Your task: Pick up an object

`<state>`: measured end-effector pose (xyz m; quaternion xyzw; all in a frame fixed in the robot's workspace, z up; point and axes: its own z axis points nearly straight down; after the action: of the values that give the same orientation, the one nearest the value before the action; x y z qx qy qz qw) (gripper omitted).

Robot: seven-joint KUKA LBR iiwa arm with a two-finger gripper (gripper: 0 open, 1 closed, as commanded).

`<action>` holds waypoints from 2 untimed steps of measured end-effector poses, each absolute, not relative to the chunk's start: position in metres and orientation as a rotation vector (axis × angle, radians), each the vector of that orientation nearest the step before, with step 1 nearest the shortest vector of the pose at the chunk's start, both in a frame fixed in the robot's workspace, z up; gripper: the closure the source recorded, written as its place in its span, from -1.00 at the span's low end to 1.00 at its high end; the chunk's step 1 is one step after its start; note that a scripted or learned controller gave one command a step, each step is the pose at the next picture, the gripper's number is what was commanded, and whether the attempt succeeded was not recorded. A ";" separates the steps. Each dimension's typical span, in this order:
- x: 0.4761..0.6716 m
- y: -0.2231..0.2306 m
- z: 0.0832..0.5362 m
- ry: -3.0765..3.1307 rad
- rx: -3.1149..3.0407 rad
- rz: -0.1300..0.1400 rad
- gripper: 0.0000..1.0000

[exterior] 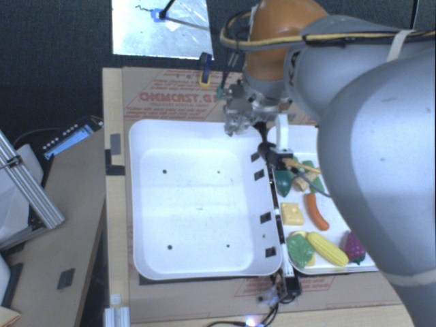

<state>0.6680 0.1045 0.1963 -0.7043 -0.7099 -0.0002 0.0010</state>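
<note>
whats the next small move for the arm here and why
Probably a short shift toward the toys in the right white bin, then a descent. The gripper hangs near the far end of the divider between the bins, over none of them. The orange toy carrot, yellow cheese wedge and yellow toy corn cob lie nearer the camera; the cheese looks the least crowded.

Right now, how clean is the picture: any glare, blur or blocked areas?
Camera view: the arm looms large and soft, covering much of the right bin; the left bin is evenly lit and sharp; the foil sheet up top glares; toy food looks slightly soft.
</note>
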 end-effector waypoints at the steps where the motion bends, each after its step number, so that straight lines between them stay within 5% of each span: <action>1: 0.636 0.101 0.193 -2.221 -2.221 0.001 1.00; 2: 0.655 0.188 0.164 -2.232 -2.208 -0.005 1.00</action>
<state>0.6547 0.1884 0.1641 -0.7032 -0.7110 -0.0017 0.0010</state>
